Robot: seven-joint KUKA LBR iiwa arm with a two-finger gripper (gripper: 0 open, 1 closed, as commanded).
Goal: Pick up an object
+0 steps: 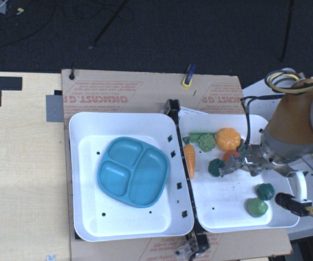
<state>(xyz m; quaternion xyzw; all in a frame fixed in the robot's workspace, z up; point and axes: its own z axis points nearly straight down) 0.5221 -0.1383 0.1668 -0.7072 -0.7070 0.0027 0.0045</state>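
Lower right of frame: green ball (pixel 257 207) and dark green lump (pixel 265 191) lying loose in the right bin (pixel 221 222), near its front rim. Middle right: gripper (pixel 233 165) low over the bin floor, beside a dark green piece (pixel 216 167) and a small red piece (pixel 229 155); state of the fingers cannot be told, nothing seen held. Further up: carrot (pixel 189 160) along the divider, broccoli (pixel 206 142), orange (pixel 228 139). Left bin (pixel 83 222): blue divided plate (pixel 133 171). Probably light, stiff plastic toys; smooth and round, likely to slip. Best taken across the widest middle.
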